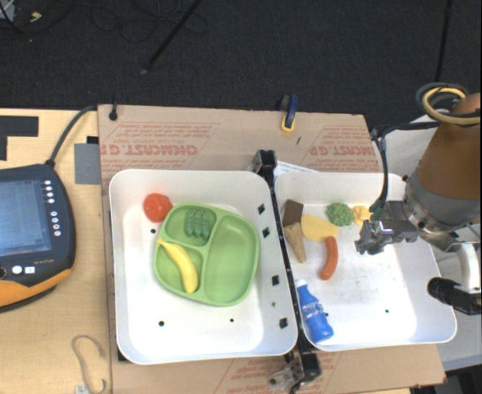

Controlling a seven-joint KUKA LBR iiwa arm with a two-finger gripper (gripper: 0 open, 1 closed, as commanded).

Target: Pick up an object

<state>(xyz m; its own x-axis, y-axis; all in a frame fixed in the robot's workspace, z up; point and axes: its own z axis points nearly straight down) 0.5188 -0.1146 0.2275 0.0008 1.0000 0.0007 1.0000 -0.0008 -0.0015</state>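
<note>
From my overhead camera I see the gripper [372, 238] hanging over the right bin [388, 322], near its upper right part, with the grey arm [446, 171] coming in from the right; its dark fingers are too small and blurred for me to read, so I cannot tell whether they are wide or narrow, and I see nothing between them. Just left of the gripper lies a red sausage [329, 258], long axis running nearly top to bottom of the view with a slight lean, upper end toward the gripper. Above it sit a yellow wedge [316, 226], a green broccoli [337, 213] and a small yellow piece [361, 214]. A brown block [292, 213] and a tan piece [296, 242] lie along the bin's left wall. A blue bottle [314, 312] lies near the lower left corner, long axis slanting from upper left to lower right. In the left bin [134, 302] I see a green divided plate [224, 265] holding a banana [180, 264] and a green item [197, 222], with a red tomato [157, 207] beside its upper left edge. A tablet-like pendant [19, 228] rests on the worktop [27, 335] at left.
</note>
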